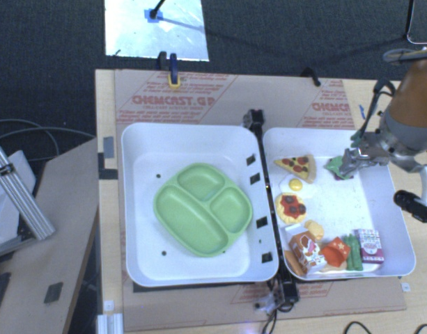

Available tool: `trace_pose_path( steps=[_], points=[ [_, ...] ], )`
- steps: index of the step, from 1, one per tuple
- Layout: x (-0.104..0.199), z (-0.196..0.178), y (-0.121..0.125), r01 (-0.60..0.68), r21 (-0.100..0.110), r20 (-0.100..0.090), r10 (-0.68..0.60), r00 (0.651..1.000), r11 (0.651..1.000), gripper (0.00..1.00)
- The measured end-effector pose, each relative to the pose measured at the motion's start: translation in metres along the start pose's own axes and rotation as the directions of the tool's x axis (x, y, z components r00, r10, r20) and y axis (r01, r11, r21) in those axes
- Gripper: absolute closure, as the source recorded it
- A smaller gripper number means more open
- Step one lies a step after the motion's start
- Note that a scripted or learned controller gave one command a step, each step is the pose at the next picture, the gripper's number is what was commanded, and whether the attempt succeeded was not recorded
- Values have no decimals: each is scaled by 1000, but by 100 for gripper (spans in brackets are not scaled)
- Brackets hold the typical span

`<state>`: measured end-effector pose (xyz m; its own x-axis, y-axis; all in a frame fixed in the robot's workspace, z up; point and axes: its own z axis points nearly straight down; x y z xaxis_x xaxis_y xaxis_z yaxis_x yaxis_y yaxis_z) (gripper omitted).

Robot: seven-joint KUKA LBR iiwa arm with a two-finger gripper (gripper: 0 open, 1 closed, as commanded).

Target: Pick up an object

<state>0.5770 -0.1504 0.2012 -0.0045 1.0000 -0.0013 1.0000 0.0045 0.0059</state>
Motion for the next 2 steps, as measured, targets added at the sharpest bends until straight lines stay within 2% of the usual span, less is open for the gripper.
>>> trace_pose_path(
  steps=[1, 2],
  points=[
    [0, -25, 1, 0, 2, 0, 0, 1000, 1000, 100],
    [55, -18, -11, 5, 6, -3, -5, 1000, 1000, 100]
  ],
)
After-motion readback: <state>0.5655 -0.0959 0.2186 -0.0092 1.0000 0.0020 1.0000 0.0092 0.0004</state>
